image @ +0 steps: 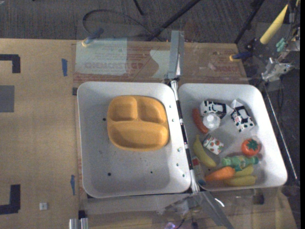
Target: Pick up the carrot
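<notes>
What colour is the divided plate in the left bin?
Orange-yellow, plain; the divided plate shows clearly in the camera view.

The tan worktop [38,142] bears two shallow white bins side by side, the left bin [90,175] touching the right bin [274,161]; blue tape strips [64,67] and black corner marks [10,63] lie on its left part

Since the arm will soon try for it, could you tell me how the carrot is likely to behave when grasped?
The carrot looks like smooth moulded toy food, so probably stiff and light. Its tapered, rounded body may slip or roll between fingers. It lies close against a banana and a green-topped piece near the right bin's front wall, so neighbours may shift.
</notes>
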`<state>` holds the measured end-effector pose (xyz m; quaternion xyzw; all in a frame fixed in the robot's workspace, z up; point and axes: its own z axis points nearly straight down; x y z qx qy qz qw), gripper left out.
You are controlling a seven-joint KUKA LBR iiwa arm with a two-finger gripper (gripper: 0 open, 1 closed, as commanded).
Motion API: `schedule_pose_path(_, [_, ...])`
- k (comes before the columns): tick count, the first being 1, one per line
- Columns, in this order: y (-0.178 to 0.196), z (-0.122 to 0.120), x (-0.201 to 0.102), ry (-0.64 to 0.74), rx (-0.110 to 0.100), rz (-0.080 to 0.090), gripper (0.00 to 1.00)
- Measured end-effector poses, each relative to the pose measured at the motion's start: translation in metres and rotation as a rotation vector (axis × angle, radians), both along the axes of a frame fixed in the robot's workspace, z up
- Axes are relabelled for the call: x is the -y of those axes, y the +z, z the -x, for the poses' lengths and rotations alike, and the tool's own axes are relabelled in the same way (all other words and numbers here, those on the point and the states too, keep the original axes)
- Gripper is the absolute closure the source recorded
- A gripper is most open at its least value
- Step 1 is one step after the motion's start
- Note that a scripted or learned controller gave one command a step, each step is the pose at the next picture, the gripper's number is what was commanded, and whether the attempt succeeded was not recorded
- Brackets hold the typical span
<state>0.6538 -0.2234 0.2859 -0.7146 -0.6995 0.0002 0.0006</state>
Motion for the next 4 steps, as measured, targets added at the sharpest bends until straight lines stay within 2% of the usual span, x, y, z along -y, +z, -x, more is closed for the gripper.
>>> schedule_pose_path(1, [0.004,0.028,-0.003,-0.166,-0.001,0.0,1.0])
schedule_pose_path(2, [-0.103,0.074,-0.012,-0.46,-0.003,-0.001,1.0])
schedule_pose_path(3, [-0.013,0.03,-0.011,-0.531,0.003,0.002,1.0])
schedule_pose_path(4, [0.007,-0.014,-0.02,-0.969,0.004,0.002,1.0])
